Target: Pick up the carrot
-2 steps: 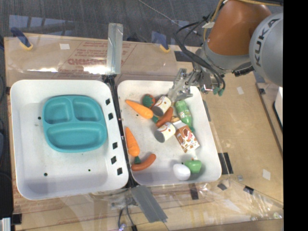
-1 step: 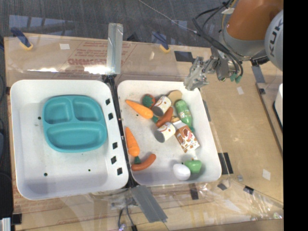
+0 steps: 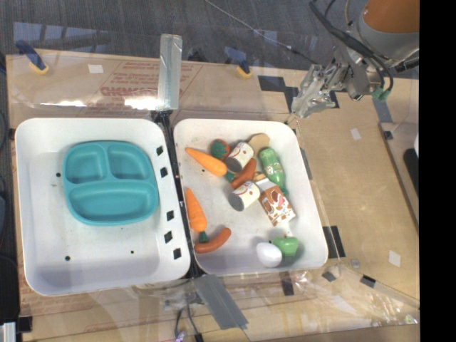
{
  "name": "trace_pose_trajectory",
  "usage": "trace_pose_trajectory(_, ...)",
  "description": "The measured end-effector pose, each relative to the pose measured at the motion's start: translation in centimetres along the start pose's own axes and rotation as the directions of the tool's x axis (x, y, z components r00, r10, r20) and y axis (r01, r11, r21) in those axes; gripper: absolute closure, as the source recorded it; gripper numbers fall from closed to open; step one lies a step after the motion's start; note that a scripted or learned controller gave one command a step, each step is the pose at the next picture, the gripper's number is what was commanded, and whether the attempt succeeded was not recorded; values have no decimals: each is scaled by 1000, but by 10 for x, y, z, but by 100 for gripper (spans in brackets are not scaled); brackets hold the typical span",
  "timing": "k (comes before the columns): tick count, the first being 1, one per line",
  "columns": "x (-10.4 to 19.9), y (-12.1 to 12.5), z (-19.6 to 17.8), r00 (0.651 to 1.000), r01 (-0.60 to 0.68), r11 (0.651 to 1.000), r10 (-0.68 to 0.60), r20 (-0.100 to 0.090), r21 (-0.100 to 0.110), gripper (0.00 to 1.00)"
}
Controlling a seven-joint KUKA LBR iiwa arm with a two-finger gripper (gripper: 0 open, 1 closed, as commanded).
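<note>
A single fixed camera looks down on the bench at a slant from above, at middling distance. Both white bins sit centre frame, side by side, and the arm enters at two o'clock.

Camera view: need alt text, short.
The end effector hangs above the right bin's far right corner, holding nothing. That bin holds two carrots, one near the top left, one along the left wall, among other toy food. The left bin holds a teal divided tray.
</note>
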State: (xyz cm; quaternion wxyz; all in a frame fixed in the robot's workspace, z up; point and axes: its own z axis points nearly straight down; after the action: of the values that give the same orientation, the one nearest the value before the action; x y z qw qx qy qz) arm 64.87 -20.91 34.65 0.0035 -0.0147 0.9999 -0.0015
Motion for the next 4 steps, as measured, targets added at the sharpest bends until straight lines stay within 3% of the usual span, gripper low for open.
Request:
trace_pose_trajectory(1,82,1,-31,1000,26,1000,-26,1,1,100)
trace_pose_trajectory(2,-9,-1,-41,924,383,924,-383,-3,-4,100)
trace_pose_trajectory(3,68,1,-83,856,516,856,-516,-1,-1,100)
trace_pose_trajectory(4,129,4,64,817,577,817,-577,-8,-16,100)
